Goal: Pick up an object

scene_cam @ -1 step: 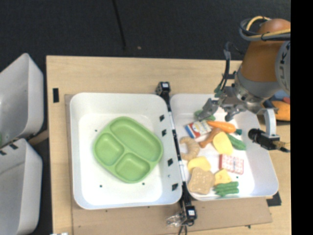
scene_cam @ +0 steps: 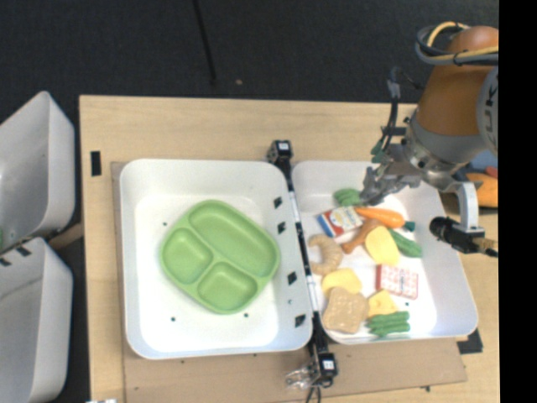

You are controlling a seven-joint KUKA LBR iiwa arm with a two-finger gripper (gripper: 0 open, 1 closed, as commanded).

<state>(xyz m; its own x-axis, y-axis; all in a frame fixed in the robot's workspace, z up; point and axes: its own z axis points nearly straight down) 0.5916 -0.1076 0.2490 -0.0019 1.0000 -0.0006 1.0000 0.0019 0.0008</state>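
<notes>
Tool (scene_cam: 372,187) just above carrot (scene_cam: 379,217), beside green piece (scene_cam: 347,197)

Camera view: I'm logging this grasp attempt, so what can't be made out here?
- Gripper: its fingertips blur together over the right bin; open or shut is unclear.
- Green toy by the gripper: too small to identify; contact is unclear.
- Arm: cut off at the right edge.
- Small card: print too small to read.

I see a lime-green tray (scene_cam: 220,257) in the white left bin (scene_cam: 134,309); at lower right, an orange carrot (scene_cam: 382,217), yellow pieces (scene_cam: 380,245), a red-checked packet (scene_cam: 397,282) and green beans (scene_cam: 389,324).
</notes>
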